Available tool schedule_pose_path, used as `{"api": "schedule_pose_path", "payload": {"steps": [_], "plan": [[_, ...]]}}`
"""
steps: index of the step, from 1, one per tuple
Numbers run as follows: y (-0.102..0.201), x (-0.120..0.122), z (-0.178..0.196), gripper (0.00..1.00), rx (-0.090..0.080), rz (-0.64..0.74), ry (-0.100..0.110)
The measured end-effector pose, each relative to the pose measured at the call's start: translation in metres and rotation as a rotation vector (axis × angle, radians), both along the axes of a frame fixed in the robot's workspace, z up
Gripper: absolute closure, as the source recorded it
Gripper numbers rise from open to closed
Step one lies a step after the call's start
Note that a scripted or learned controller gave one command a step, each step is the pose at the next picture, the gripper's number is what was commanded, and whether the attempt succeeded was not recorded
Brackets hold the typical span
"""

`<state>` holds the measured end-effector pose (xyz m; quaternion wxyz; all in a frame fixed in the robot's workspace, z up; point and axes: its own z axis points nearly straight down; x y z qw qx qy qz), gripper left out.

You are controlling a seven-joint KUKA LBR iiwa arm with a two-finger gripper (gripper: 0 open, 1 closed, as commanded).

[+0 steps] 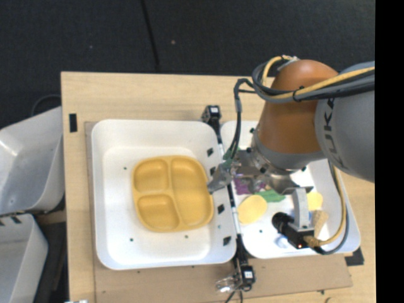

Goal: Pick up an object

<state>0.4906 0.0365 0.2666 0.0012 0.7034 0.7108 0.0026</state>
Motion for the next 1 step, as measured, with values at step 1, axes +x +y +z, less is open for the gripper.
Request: {"api": "schedule_pose_path", "payload": {"steps": [1], "plan": [[0.0079,0.0,0.1598,0.0,-0.001,-0.005,-0.007]]}}
